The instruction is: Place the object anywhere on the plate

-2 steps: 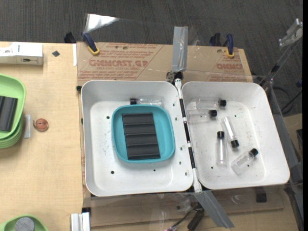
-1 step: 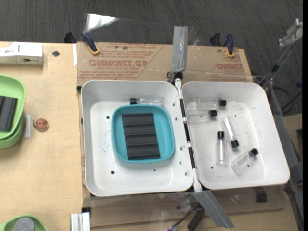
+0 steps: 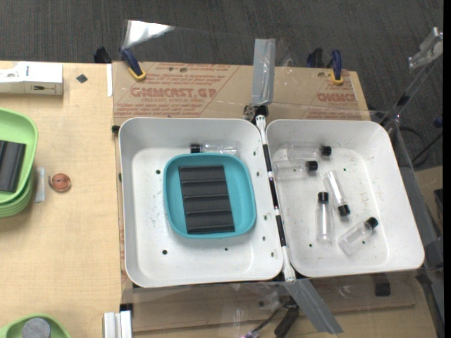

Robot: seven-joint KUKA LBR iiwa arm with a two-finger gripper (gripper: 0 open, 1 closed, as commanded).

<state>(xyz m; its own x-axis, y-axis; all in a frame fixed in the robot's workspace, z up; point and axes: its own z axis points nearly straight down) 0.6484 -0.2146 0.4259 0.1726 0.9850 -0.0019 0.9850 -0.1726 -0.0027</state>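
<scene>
Inside the left shallow white bin, a teal square plate with rounded corners is sitting near the middle, and a black ribbed rectangular block is lying on it. Just beyond the plate's far edge, one clear plastic vial with a black cap is lying on its side on the bin floor, apart from the plate. Across the divide, the right shallow white bin is holding several more clear black-capped vials, scattered on their sides and well apart from the plate. Behind both bins a brown printed cardboard sheet is lying flat on the wooden tabletop, and a light green tray is resting at the far left. How wide the end effector is standing, whether it is holding anything, and where the vials are lying relative to it cannot be told.
</scene>
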